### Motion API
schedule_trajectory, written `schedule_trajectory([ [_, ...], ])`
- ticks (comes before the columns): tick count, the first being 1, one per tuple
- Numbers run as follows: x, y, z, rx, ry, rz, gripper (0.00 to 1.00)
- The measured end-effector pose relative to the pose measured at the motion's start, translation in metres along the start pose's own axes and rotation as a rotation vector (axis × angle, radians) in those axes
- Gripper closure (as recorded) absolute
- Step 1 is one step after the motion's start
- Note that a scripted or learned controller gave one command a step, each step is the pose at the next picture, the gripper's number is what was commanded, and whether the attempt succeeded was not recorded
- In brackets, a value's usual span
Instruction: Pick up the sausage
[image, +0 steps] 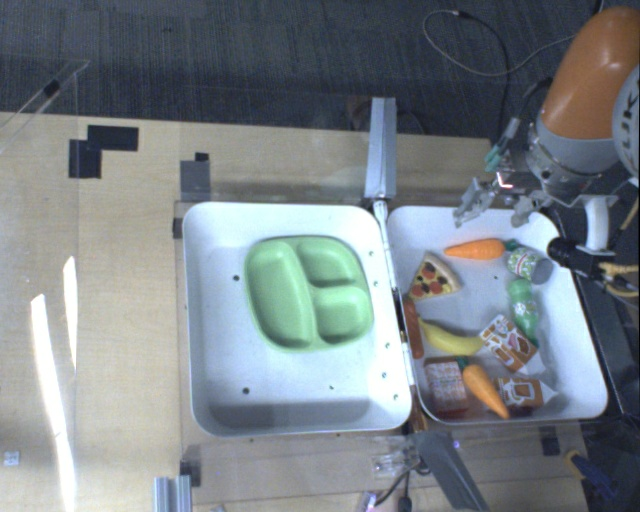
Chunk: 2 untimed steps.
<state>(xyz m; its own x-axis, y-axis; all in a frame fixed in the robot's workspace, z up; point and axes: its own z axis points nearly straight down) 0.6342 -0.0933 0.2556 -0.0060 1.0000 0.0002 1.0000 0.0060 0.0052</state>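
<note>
The sausage is a thin red-brown stick lying lengthwise against the left wall of the right bin, just left of a banana. My gripper hangs over the back edge of the right bin, well up and to the right of the sausage. Its two fingers are spread apart with nothing between them. An orange carrot lies just below the gripper.
The right bin also holds a pizza slice, a green bottle, a small can, a second carrot, two small cartons and a meat block. A green divided plate sits in the left bin.
</note>
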Motion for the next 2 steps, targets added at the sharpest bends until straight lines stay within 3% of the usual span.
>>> schedule_trajectory([
  [1, 0.0013, 0.0019, -0.0124, -0.007, 0.0, -0.004, 1.0],
  [2, 0.0011, 0.0019, -0.0124, -0.007, 0.0, -0.004, 0.0],
])
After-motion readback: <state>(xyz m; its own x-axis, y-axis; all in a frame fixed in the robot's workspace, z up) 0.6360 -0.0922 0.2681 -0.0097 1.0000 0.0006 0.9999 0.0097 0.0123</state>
